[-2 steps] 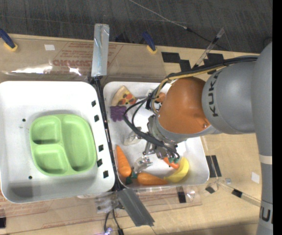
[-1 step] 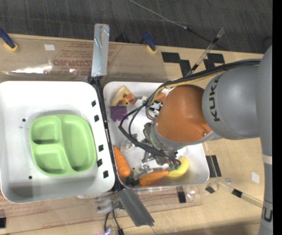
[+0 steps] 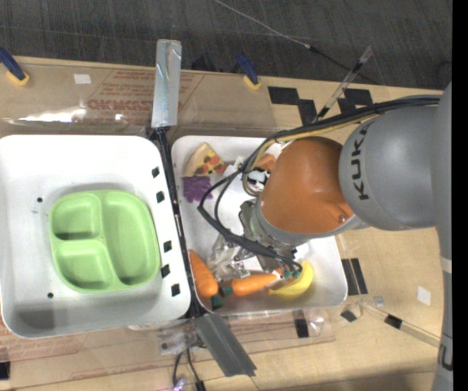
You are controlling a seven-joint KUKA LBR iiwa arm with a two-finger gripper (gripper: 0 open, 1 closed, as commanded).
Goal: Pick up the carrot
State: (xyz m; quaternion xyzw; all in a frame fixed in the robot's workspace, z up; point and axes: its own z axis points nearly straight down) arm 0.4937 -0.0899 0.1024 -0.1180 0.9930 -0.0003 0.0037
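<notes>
Big grey KUKA arm (image 3: 396, 165) fills the right of the view, its orange band (image 3: 303, 186) sitting over the right bin (image 3: 331, 287) with black cables looping around the wrist. Down below the band, the hand (image 3: 254, 259) is low in the bin's near half — whether it is open or closed I cannot tell, it's tangled in metal parts and cable from this angle.

And the carrot (image 3: 250, 284)? It lies along the near wall of the right bin, orange with a green tip pointing left, just under the hand. Beside it on the left, a second, stubbier carrot piece (image 3: 204, 278) leans against the bin's left corner. A yellow banana (image 3: 299, 282) curls just to the right of the carrot, touching or nearly so.

Up at the far end of the same bin — a pizza slice (image 3: 207, 161) in the corner, and a purple toy (image 3: 196, 188) just in front of it.

Over in the left bin (image 3: 14, 218), a light green divided plate (image 3: 103, 239) with three compartments sits in the middle.

Both bins rest side by side on the brown worktop (image 3: 396, 300), with blue clamps (image 3: 10, 65) along its far edge.
</notes>
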